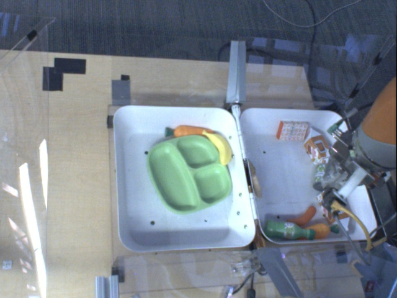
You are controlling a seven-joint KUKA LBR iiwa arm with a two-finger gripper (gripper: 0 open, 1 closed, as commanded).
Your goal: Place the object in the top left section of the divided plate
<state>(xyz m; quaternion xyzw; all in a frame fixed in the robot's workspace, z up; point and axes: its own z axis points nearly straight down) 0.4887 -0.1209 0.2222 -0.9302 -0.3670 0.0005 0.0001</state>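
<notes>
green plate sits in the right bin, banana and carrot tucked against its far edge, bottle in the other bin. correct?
Not quite. The camera view shows the green plate in the left bin, not the right one. The rest holds: banana and carrot lie against its far edge, and the bottle lies in the other bin, near its front edge.

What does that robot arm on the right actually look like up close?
The arm is grey with an orange band above the wrist. Its gripper is a cluster of metal and white parts, blurred in this view, and a yellow cable loops from it.
</notes>
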